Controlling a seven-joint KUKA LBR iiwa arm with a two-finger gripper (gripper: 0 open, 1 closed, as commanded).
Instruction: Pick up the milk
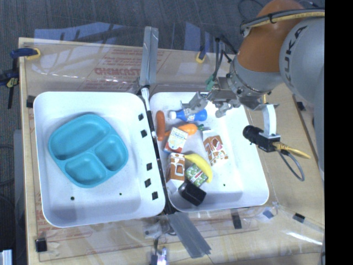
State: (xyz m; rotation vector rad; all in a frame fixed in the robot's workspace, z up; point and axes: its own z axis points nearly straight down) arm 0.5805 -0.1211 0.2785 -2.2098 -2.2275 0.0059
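The gripper [208, 105] was seen spread open over the right bin [251, 186], just above the blue-and-white milk bottle [187, 115], nothing held between them.

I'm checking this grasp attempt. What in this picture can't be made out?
- Gripper: whether its fingers hold anything; too small and blurred, over the blue bottle.
- Cartons: labels too small to read, so which is the milk is unclear.
- Black item: partly under the banana.
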